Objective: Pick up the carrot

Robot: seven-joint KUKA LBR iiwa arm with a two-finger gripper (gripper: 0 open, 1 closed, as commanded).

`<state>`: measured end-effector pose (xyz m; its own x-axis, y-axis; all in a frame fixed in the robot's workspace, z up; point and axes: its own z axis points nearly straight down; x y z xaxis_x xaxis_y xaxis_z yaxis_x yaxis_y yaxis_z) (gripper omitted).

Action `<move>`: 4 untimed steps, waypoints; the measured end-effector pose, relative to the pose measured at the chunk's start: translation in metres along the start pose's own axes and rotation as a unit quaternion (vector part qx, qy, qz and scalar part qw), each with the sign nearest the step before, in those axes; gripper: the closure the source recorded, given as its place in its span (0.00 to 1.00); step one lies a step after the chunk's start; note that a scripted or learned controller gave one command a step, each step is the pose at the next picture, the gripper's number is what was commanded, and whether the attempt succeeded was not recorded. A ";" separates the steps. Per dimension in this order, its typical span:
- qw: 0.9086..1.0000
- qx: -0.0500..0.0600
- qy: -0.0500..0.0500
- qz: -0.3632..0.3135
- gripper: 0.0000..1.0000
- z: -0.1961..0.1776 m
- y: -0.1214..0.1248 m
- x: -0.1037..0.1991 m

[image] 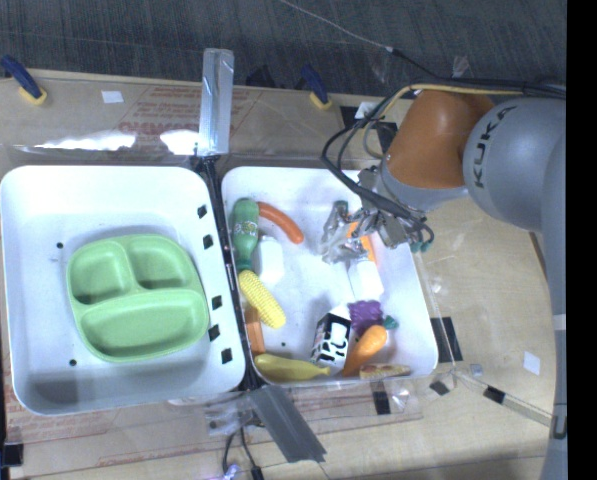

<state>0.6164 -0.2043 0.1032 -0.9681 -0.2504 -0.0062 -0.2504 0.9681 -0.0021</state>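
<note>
Metal two-finger gripper (pixel 350 236) hangs over the upper right of the right-hand shallow white bin (pixel 308 183). Something orange sits at the fingers, possibly a carrot; too blurred to call, so claw state cannot be told. A plump orange carrot (pixel 370 343) lies at lower right, beside a purple toy (pixel 368 315). Pick-up judged unconfirmed; lift remains.

the grey arm (pixel 513 163) reaches in from the right, its orange band (pixel 433 138) just above the wrist. the wrist tips down and leftward, with cables looping around it. the gripper (pixel 343 236) hangs low at the arm's left end.
</note>
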 end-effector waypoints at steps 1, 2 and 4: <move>1.000 0.000 0.000 0.000 0.00 0.000 0.000 0.000; 1.000 0.001 -0.002 -0.001 1.00 -0.011 0.000 -0.002; 0.999 0.001 -0.001 -0.051 0.00 0.010 -0.006 -0.007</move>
<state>0.6251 -0.2086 0.0934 -0.9373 -0.3485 -0.0074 -0.3484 0.9373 -0.0050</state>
